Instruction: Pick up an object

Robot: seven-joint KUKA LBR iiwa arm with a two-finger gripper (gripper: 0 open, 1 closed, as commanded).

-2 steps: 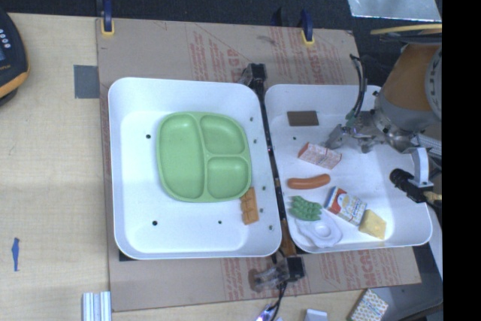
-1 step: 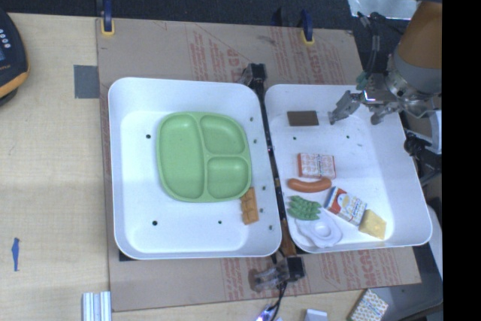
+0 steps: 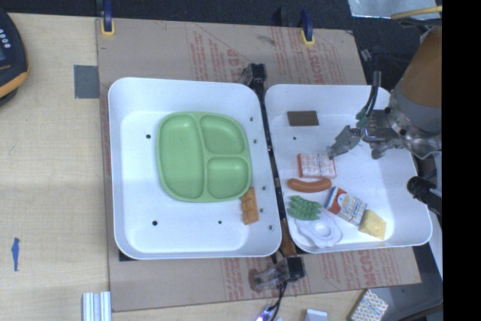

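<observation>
On the bench (image 3: 52, 162) sit two white bins, the left bin (image 3: 128, 229) bearing a green divided plate (image 3: 203, 155) and a small orange-brown snack piece (image 3: 249, 206), the right bin (image 3: 406, 225) holding the small things. The pincer (image 3: 347, 140) hangs in the right bin with its tips apart and nothing between them. The nearest pick is likely the red-and-white packet (image 3: 315, 164), just down-left of the tips, with the sausage (image 3: 309, 184) lying crosswise below it; the brown block (image 3: 302, 118) lies up-left, and the green vegetable (image 3: 304, 207), carton (image 3: 346, 207) and cheese wedge (image 3: 373, 224) crowd the near edge.
</observation>
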